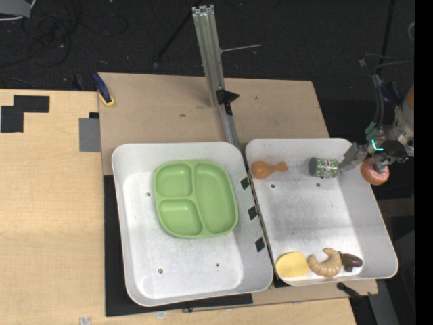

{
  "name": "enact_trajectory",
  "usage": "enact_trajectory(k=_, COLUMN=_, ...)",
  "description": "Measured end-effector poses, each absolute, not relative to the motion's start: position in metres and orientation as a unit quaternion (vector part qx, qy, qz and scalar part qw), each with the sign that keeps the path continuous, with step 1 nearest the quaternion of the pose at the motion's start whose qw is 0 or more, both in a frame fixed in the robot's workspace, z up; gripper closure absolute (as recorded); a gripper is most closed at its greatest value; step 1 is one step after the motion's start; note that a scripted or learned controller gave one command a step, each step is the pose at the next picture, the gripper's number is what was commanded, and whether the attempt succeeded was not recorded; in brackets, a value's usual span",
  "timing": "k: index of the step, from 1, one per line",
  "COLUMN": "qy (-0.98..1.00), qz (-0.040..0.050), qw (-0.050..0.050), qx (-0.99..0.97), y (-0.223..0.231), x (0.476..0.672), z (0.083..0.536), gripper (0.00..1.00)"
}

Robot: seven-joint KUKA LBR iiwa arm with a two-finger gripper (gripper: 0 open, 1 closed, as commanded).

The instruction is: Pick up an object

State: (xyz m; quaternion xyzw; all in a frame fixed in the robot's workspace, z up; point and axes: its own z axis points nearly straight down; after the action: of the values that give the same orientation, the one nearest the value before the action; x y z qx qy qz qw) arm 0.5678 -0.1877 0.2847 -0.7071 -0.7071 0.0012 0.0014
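Yellow piece and croissant at right bin's front; hand at its far-right rim, grip unreadable, beside orange-red ball.

A robotics lab: two shallow white plastic bins sit on a bare plywood bench, an aluminium extrusion post behind, cables on the dark floor.
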Motion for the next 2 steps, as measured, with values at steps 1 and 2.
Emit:
enact_trajectory(k=1, qy=-0.707, qz=0.0005, qw=0.000, qx=-0.707, y=-0.188, x=0.568, z=0.286, gripper=0.00)
enact_trajectory(k=2, qy=-0.707, qz=0.0023, qw=0.004, qx=-0.707, y=-0.191, x=0.571, z=0.222, gripper=0.00)
